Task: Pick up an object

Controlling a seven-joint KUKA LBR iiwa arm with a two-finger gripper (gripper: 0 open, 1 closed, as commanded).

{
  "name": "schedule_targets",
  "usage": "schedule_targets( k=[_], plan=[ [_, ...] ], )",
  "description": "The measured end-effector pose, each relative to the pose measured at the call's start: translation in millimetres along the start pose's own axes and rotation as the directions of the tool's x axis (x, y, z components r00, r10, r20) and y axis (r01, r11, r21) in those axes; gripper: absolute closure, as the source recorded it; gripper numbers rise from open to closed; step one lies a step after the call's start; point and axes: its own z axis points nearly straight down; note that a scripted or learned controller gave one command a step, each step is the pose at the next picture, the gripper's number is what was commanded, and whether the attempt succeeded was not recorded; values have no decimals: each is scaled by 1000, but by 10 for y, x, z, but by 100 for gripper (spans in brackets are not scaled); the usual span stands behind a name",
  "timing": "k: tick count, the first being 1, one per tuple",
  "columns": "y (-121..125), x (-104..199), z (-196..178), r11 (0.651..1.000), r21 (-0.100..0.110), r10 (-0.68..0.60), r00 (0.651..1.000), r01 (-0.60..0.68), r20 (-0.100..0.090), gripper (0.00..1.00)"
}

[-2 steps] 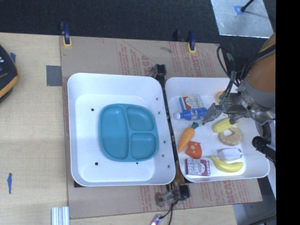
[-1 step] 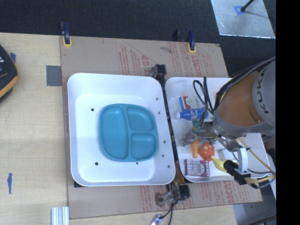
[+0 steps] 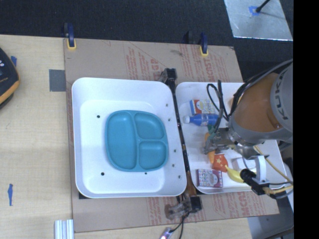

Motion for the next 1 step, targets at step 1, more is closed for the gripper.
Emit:
schedule_targets(
  k=[1],
  plan=[
    [233, 499, -910, 1000, -4, 4, 1000, -4, -2, 100]
  ],
)
